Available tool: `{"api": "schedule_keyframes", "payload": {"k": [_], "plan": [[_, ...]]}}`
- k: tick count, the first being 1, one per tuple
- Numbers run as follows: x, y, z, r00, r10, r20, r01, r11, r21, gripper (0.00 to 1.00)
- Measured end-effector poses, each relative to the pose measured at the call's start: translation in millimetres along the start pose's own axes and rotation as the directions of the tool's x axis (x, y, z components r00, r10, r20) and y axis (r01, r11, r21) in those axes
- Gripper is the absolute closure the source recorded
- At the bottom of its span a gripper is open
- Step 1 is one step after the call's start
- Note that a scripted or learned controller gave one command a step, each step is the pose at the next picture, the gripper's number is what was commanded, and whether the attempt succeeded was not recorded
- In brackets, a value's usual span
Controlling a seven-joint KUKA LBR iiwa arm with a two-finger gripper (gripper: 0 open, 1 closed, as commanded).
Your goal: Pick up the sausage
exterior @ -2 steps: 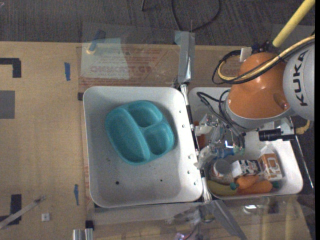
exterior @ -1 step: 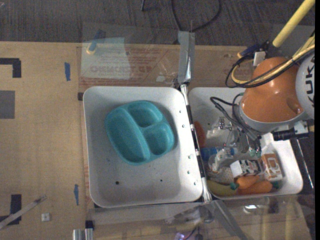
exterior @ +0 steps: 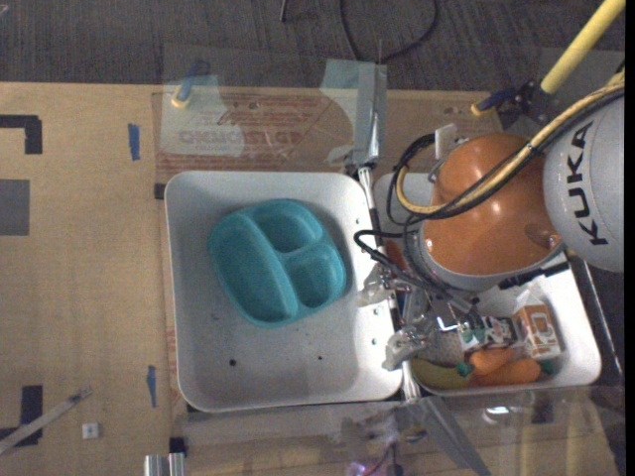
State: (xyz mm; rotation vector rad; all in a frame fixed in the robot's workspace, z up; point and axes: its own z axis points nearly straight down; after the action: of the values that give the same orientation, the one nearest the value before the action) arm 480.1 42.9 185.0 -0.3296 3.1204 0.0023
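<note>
Arm (exterior: 486,206), with its orange band and grey KUKA link, sat nearest the lens and covered most of the right bin (exterior: 587,363). Gripper (exterior: 417,317) hung low over that bin's left side, just beside the wall shared with the left bin (exterior: 198,305). Whether it was open or closed could not be told, since cables and metal parts cluttered it. Nothing was seen held in it.

The sausage was not picked out for certain. A reddish sliver (exterior: 394,255) showed at the right bin's left wall, tucked under the arm and mostly hidden; it may have been the sausage.

Along the right bin's near edge lay a yellow item (exterior: 438,374), then a carrot (exterior: 506,369), touching or nearly so. A small orange-and-white carton (exterior: 538,331) lay just behind the carrot.

The left bin held a teal three-compartment plate (exterior: 281,262), tilted askew in its far half, well apart from the gripper.

A clear plastic sheet (exterior: 258,127) lay on the bench beyond the left bin. A black cable loop (exterior: 389,10) lay on the floor.
</note>
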Motion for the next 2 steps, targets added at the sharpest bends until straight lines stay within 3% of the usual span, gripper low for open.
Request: {"api": "schedule_keyframes", "payload": {"k": [1,2], "plan": [[-29,-50,-33,0.973,-0.231,0.004,0.231,0.973,0.002,0.00],[3,-54,0,0.965,-0.260,-0.001,0.260,0.965,-0.001,0.00]]}}
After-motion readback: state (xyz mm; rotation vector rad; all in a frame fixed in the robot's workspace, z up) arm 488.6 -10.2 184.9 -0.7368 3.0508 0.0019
